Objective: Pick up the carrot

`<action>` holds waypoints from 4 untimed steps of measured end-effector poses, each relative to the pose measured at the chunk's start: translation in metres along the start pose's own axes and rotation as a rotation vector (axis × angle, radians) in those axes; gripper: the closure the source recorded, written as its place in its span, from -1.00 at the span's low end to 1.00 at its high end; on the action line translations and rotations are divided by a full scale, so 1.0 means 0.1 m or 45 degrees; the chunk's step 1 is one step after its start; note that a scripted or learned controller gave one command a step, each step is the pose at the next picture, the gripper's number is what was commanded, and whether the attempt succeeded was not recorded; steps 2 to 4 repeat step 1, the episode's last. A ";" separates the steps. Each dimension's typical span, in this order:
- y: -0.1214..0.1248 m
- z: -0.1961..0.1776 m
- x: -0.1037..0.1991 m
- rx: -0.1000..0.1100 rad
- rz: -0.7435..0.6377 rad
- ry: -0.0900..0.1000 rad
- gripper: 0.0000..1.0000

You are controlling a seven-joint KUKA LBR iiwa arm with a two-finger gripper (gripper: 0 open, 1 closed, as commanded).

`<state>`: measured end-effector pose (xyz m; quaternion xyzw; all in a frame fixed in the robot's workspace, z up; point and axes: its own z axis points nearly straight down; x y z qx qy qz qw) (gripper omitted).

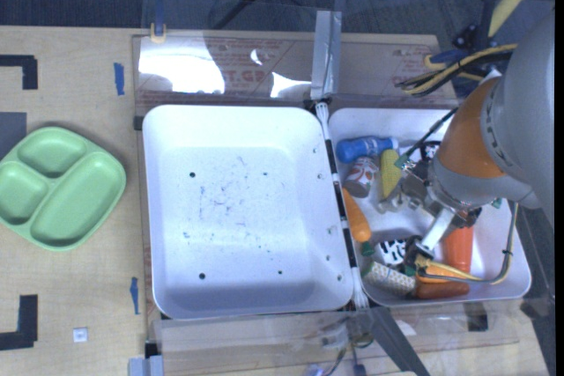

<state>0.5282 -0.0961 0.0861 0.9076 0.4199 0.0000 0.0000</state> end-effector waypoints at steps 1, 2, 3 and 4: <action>0.07 -0.98 0.15 0.003 0.365 -0.003 -1.00; 0.07 -0.98 0.15 0.003 0.365 -0.003 -1.00; 0.07 -0.98 0.15 0.003 0.365 -0.003 -1.00; 0.07 -0.98 0.15 0.003 0.365 -0.003 -1.00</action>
